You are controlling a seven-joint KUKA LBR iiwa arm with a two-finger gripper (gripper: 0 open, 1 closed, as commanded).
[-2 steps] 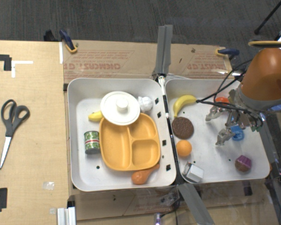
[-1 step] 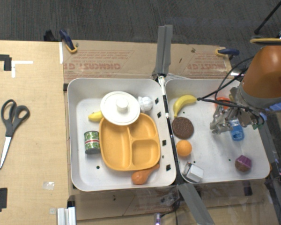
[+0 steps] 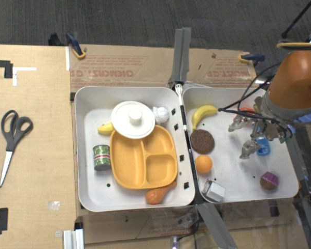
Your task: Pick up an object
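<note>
The grey arm [image 3: 295, 82] is lowered over the right bin [image 3: 233, 188], gripper [image 3: 251, 139] spread wide beside a blue object [image 3: 263, 149], nothing grasped yet.

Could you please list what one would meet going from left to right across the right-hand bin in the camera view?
Banana → brown round cookie → grey-and-white block → gripper over a small blue object → purple object.
</note>
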